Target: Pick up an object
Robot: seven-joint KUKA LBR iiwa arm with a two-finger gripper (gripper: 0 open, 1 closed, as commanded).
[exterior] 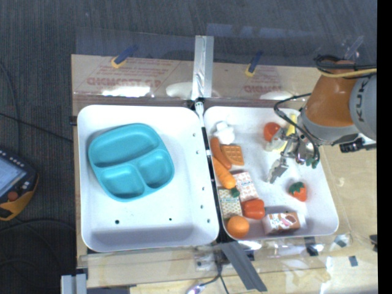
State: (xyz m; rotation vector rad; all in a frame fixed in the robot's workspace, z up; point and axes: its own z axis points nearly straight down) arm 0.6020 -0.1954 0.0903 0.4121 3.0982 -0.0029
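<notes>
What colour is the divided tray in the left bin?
Teal blue tray, seen plainly in the camera view.

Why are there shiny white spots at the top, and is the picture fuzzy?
Camera view: glare is light bouncing off the clear sheet over the cardboard behind the bins; the image is slightly soft overall, and the gripper casts barely any shadow on the right bin.

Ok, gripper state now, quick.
Gripper: over the right bin, nothing visibly between its fingers; open or shut cannot be told.
</notes>
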